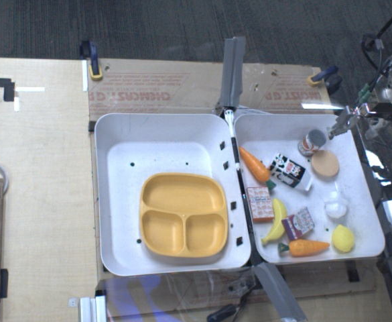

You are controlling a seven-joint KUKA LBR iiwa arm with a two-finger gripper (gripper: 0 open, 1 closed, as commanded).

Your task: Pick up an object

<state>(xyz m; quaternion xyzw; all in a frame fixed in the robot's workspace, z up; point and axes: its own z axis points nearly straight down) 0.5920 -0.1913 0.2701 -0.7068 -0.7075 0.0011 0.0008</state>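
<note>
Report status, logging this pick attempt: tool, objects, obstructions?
Tool at right bin's far rim, grip state unclear. Nothing held. Nearest: small can, round wooden piece.

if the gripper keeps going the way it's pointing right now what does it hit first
The gripper points down and toward the view's left, into the right bin. First in that line looks to be the small tin can, with the tan round piece beside it. Depth is unclear from one slanted view.
</note>
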